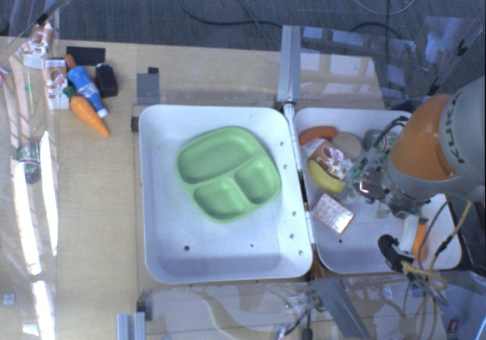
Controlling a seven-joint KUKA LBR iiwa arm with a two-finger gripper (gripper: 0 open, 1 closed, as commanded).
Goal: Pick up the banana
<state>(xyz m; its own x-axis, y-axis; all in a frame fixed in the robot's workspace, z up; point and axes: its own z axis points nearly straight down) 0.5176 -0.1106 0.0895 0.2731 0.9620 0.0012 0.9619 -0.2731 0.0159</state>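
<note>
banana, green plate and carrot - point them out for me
banana (322, 177): camera view, right bin, on its yellow middle, below the packet lying over it.
green plate (228, 173): camera view, left bin, on the ridge where its compartments meet.
carrot (89, 117): camera view, on the bench left of the bins, mid-body.

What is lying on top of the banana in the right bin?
A red-and-white packet overlaps the banana; only its yellow lower part shows. The gripper's tip beside it is unclear.

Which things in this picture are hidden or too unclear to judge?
- Hand: in the camera view the arm covers most of it, so its grip is unclear.
- Banana: partly under a packet.
- Right bin: its right side lies under the arm.
- Packet labels: too small to read.
</note>
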